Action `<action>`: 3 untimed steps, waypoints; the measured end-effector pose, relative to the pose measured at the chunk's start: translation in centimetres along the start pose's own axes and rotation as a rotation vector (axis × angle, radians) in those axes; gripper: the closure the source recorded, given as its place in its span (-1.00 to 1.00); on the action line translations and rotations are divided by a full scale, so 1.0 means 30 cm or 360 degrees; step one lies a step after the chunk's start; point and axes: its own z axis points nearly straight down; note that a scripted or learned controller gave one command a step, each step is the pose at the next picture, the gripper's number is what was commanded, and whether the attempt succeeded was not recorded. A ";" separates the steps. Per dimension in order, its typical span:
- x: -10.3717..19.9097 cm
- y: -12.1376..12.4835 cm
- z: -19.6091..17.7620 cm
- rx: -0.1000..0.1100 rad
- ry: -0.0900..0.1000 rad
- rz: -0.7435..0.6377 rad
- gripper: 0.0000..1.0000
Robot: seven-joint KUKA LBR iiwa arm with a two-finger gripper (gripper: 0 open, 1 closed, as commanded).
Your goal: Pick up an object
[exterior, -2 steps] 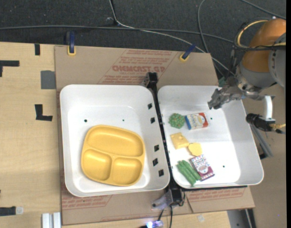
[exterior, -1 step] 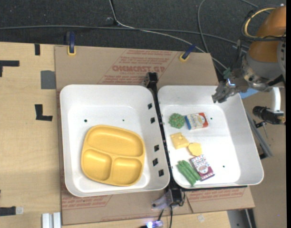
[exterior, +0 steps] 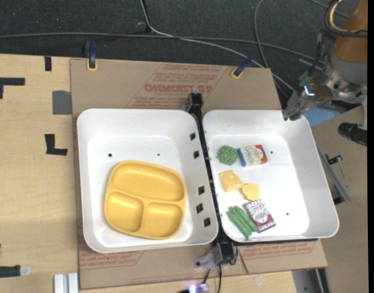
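Two shallow white bins sit side by side on a sheet of brown cardboard (exterior: 175, 87) laid over the wooden bench (exterior: 28, 163). The left bin (exterior: 92, 124) carries a yellow divided plate (exterior: 144, 199), lying flat toward the bin's near edge, with one large compartment at the back and two smaller ones in front.

The right bin (exterior: 303, 157) holds a loose cluster of small play-food items along its left side. A green broccoli piece (exterior: 227, 155) lies nearest the far edge, touching a small red and white carton (exterior: 253, 155) just to its right. Nearer the front are a yellow cheese wedge (exterior: 230, 179) and a rounder yellow piece (exterior: 250, 191) beside it. By the near edge, green bean pods (exterior: 241, 221) lie against a small dark red packet (exterior: 260, 215).

The arm (exterior: 349, 35) hangs over the right bin's far right corner. Its gripper (exterior: 293, 111) sits at that corner's rim, well apart from every item, and carries nothing; whether it is open or closed cannot be told.
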 end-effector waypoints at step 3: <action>0.487 0.060 0.043 0.0012 0.0004 -0.0006 1.00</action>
